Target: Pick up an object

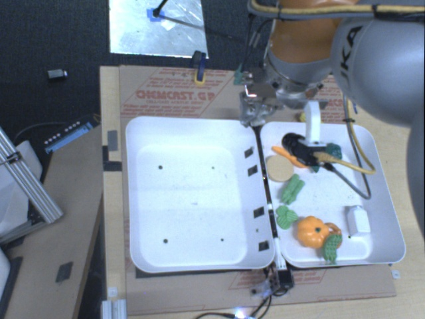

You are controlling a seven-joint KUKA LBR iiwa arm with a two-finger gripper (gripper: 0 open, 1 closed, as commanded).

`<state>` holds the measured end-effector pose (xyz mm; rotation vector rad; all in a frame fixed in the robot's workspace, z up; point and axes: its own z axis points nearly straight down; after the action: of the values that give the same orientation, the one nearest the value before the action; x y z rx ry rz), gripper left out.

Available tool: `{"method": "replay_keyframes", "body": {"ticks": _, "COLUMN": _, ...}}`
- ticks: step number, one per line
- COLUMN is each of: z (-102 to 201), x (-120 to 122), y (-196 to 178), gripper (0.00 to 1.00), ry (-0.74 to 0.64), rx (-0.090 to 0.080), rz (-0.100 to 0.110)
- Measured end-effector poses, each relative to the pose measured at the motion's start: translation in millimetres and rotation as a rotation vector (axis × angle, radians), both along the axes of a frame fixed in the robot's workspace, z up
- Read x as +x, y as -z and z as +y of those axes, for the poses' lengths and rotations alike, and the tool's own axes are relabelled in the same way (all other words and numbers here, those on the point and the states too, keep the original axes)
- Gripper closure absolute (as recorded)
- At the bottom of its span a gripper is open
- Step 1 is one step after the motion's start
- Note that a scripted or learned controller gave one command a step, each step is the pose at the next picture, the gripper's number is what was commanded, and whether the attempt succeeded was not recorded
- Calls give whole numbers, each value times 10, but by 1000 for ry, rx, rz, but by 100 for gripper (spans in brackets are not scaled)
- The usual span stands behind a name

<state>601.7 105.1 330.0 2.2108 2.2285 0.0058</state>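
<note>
Pincer: my pincer [254, 113] hangs at the far end of the ridge where the two bins meet, under my grey wrist and its orange band.
Pincer state: I cannot tell whether it is open or closed. I see nothing held in it.
Left bin [192, 198]: shallow and white, on the left side of the view, with its right wall against the other bin.
Right bin [388, 208]: shallow and white, directly below my arm. Every loose item I list here lies in it.
Item 1, orange strip [283, 153]: thin and slanted, at the far left of the right bin. It is the nearest loose thing to my pincer but apart from it.
Item 2, tan disc [279, 169]: round and flat, just below the orange strip and close to the dividing wall.
Item 3, green block [292, 189]: knobbly and tilted, just below the tan disc.
Item 4, green leaf piece [286, 216]: lies by the dividing wall, just left of the pumpkin.
Item 5, orange pumpkin [311, 231]: round, with a dark stem mark, in the near part of the bin.
Item 6, green sprig [331, 246]: touches the pumpkin's right side at the near rim.
Item 7, white block [358, 220]: small, right of the pumpkin and apart from it.
Item 8, teal piece [333, 151]: at the far middle of the bin, partly hidden, so I cannot tell its shape.
Underlay: a cardboard sheet [174, 93] with red print lies beneath both bins.
Fitting: a blue and yellow clamp [198, 68] sits on the cardboard's far edge.
</note>
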Motion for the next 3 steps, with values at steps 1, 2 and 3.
{"method": "replay_keyframes", "body": {"ticks": 1, "z": 570, "x": 325, "y": -85, "gripper": 100, "ry": -1, "rx": 2, "rz": -1}}
{"method": "replay_keyframes", "body": {"ticks": 2, "z": 739, "x": -413, "y": 353, "gripper": 100, "ry": 1, "rx": -1, "rz": 12}}
{"method": "replay_keyframes", "body": {"ticks": 3, "z": 961, "x": -271, "y": 574, "gripper": 100, "ry": 2, "rx": -1, "rz": 5}}
